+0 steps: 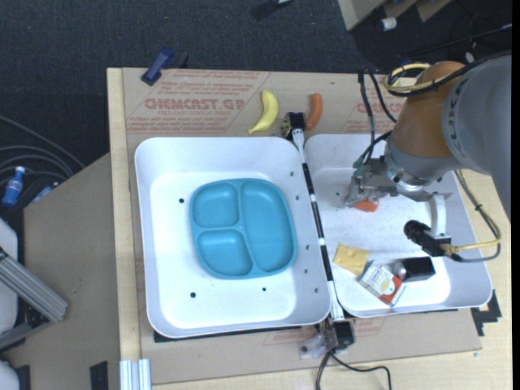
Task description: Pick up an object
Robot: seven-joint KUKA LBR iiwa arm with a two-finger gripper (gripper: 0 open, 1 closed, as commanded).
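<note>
Orange piece point(367, 205) lies just under my gripper point(360, 192) in the right bin point(463, 295); grip unclear, so I should centre first.

Behind the bins you have a banana point(265, 112) and an orange carrot-like piece point(314, 110) lying on the brown board point(195, 104), near each other but apart. A blue clip-like thing point(158, 67) sits at the board's far left corner. To your left, cables point(32, 149) trail across the dark floor.
</note>
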